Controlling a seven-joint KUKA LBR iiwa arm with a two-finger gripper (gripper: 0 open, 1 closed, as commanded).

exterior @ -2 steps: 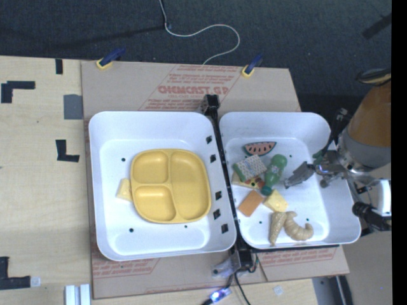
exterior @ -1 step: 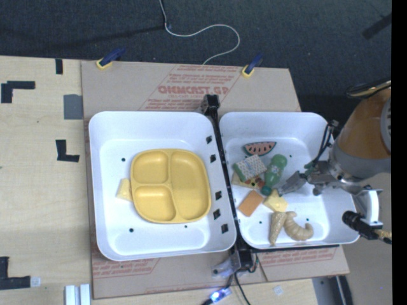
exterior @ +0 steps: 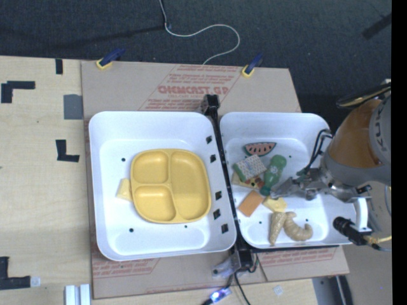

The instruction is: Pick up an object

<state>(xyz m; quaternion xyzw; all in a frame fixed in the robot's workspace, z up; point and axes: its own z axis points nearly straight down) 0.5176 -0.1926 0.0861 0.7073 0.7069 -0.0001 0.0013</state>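
Camera view from above shows the grey arm's hand (exterior: 284, 187) low in the right white bin (exterior: 316, 124), reaching in from the right, its dark tip pointing left into the toys. Whether the hand is spread or pressed together I cannot tell; the tip is small, dark and blurred against the clutter.

Just left of the tip stands a green bottle-shaped toy (exterior: 273, 172), touching or nearly touching it. Beyond that, further left, lie a small checked grey-green packet (exterior: 249, 166) and a red-and-yellow bit I cannot identify. Up and left of the hand sits a watermelon slice toy with red flesh and green rind (exterior: 259, 149). Below the tip lies a pale yellow cheese-like wedge (exterior: 275, 204), an orange rectangular block (exterior: 250, 203) to its left, and nearer the front wall a beige curled, knobbly toy (exterior: 287, 226). All of these crowd close together, so nothing near the tip stands apart.

Well to the left of the hand, the left white bin (exterior: 102, 170) holds a yellow plastic divided plate (exterior: 170, 185), with a pale yellow flat piece (exterior: 123, 189) partly tucked beneath its left edge.

Both bins rest on brown cardboard with red lettering (exterior: 184, 88), clamped on a light wooden bench (exterior: 38, 170) marked with black tape. A white cable (exterior: 203, 33) loops across dark carpet behind.
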